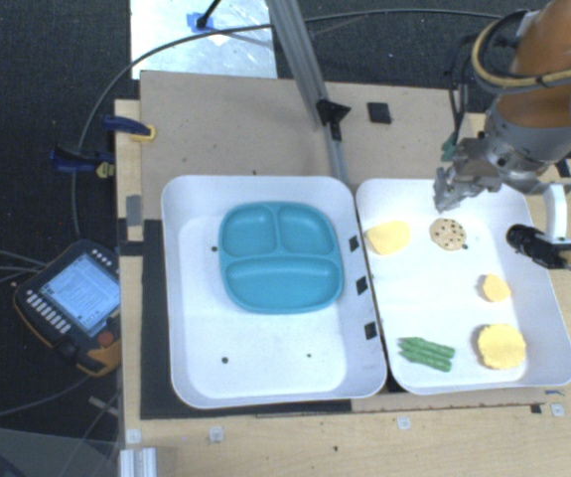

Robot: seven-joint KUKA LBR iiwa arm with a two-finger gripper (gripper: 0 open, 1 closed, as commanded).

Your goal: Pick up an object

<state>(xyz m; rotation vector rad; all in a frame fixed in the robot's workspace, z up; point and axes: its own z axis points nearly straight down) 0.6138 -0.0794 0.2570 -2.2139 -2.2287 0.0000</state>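
Observation:
In the right bin (543, 296) lie several food pieces: a chocolate-chip cookie (449, 234), a pale yellow piece (388, 237) at the left, a small yellow chunk (495, 288), a round yellow piece (500, 346) and green beans (426, 353). My gripper (445, 199) hangs at the bin's far edge, just above and slightly left of the cookie, with nothing visibly between its fingers. The grey wrist and orange band rise behind it to the upper right.
The left bin (191, 356) holds a blue divided plate (280, 257). A black fitting (533, 243) sticks over the right bin's right rim. A slanted metal pole (305, 63) and cables cross the bench's back. A teach pendant (71, 301) lies off the bench at left.

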